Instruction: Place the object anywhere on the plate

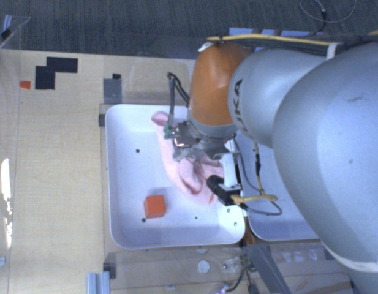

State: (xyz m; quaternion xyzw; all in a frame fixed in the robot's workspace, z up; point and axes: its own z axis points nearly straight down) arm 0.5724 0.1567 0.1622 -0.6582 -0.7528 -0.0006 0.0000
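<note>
An orange cube (155,206) lies on the floor of the left white bin (124,164), near its front edge. A pink plate (181,175) lies in the same bin, to the right of and behind the cube, and the arm covers most of it. A strip of the plate shows at the back left and a larger patch below the wrist. My gripper (198,159) hangs low over the plate's middle, apart from the cube, which sits to its front left. The orange-banded wrist hides the gripper's tip.
The right white bin (280,226) is largely covered by the grey arm. Cables loop from the wrist over the divide between the bins. Black and orange markers lie on the wooden bench at the far left.
</note>
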